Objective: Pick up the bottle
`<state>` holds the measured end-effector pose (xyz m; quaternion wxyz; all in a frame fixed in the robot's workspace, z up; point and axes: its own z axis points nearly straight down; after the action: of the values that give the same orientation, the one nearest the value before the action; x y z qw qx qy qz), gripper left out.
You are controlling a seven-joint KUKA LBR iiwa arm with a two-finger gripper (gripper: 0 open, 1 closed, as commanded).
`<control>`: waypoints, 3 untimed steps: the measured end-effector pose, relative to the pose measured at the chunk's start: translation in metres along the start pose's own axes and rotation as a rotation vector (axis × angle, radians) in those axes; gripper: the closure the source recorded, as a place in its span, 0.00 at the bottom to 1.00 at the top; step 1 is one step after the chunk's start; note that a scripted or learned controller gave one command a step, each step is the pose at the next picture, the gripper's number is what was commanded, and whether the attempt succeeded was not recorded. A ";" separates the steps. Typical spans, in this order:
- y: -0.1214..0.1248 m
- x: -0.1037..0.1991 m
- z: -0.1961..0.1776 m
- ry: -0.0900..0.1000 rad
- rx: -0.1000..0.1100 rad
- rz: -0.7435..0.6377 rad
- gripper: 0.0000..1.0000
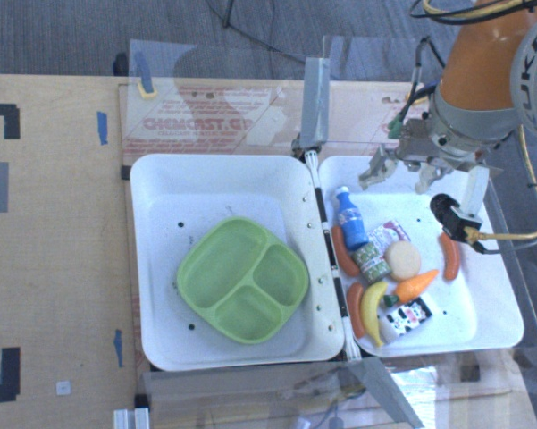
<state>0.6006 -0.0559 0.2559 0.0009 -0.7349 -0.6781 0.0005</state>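
The bottle (pixel 349 219) is blue with a white cap and lies along the left wall of the right bin (pixel 491 315), cap pointing to the far side. My gripper (pixel 400 175) hangs over the far part of that bin, to the right of and beyond the bottle's cap. Its fingers (pixel 375 169) are spread open with nothing between them. It is not touching the bottle.
Packed just in front of the bottle are a red sausage (pixel 340 249), a green-labelled can (pixel 371 260), a pink packet (pixel 390 234), a pale bun (pixel 404 260), a carrot (pixel 417 284), a banana (pixel 372 312) and a black-and-white carton (pixel 407 318). Another sausage (pixel 449 256) lies further right. The left bin (pixel 161 186) holds a green divided plate (pixel 243 280).
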 end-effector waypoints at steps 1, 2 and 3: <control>0.002 0.023 0.071 0.000 -0.001 -0.019 0.00; -0.029 0.008 0.071 0.000 0.000 0.002 0.00; -0.078 0.013 0.072 0.000 0.000 0.010 0.00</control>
<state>0.5242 -0.0370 0.1841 0.0009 -0.7382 -0.6745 0.0006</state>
